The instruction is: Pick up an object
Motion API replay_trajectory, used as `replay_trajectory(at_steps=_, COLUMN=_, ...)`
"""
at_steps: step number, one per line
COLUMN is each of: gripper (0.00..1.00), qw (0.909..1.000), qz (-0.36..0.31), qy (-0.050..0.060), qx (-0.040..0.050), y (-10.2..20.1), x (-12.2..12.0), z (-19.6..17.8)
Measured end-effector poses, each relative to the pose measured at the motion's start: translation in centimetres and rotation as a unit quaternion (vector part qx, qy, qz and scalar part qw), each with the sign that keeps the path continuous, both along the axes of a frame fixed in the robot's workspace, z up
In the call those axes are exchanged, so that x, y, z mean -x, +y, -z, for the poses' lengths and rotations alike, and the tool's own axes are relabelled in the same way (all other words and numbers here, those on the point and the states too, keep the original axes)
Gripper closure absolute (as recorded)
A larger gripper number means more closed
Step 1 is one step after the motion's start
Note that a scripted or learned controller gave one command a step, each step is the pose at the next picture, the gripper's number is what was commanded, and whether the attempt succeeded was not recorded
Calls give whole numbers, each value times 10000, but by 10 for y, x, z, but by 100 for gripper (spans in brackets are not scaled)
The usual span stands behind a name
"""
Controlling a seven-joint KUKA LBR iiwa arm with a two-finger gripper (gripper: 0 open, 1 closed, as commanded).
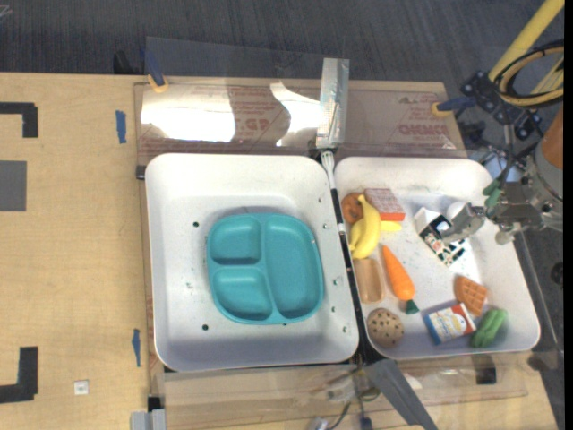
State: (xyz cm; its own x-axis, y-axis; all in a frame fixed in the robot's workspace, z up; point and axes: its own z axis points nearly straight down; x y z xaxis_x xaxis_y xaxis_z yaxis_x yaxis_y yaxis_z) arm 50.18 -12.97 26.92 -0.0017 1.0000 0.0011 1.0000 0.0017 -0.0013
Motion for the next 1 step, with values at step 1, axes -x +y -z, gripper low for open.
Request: replay_trajectory(at_steps=1, gripper=0, qw=9994, qz=-349, qy=21, qx=-3, y=45, x=23, z=88)
